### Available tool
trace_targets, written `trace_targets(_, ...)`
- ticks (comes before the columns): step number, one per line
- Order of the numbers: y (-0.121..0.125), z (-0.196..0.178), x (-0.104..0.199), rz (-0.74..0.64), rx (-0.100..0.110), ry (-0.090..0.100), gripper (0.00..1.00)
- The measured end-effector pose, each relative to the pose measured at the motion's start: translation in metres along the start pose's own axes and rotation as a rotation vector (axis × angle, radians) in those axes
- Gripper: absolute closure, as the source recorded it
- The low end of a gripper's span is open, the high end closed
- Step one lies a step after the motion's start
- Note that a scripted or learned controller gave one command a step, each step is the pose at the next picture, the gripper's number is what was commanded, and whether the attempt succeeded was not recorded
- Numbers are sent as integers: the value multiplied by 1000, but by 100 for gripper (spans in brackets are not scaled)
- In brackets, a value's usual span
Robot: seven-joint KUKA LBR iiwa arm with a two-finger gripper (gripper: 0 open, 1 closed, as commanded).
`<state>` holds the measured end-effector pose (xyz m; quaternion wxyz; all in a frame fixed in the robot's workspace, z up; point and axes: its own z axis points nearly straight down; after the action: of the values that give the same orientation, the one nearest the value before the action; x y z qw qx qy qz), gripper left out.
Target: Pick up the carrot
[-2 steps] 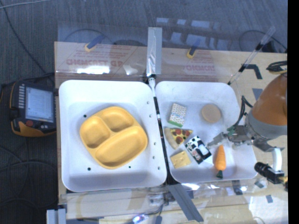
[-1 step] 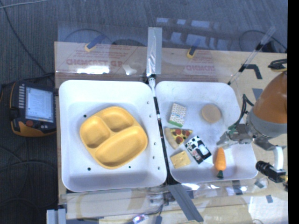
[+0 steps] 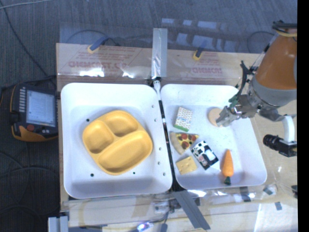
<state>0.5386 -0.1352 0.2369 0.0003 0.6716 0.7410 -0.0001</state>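
The carrot (image 3: 227, 165) is orange with a small green stem end and lies near the front right corner of the right bin (image 3: 251, 144), pointing roughly front to back. My gripper (image 3: 225, 120) hangs over the right side of that bin, well behind the carrot and apart from it, right next to a small tan round cookie (image 3: 214, 115). Nothing shows between the fingers.
The right bin also holds a pale checkered sandwich (image 3: 183, 118), a pizza slice (image 3: 183, 141), a black-and-white block (image 3: 204, 154) and a yellow cheese piece (image 3: 186, 165). A yellow divided plate (image 3: 117, 141) lies in the left bin (image 3: 72, 129). A pendant (image 3: 34, 111) sits far left.
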Motion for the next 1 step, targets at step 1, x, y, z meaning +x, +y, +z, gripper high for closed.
trace_targets(1,0,0,0,0,1,1,0)
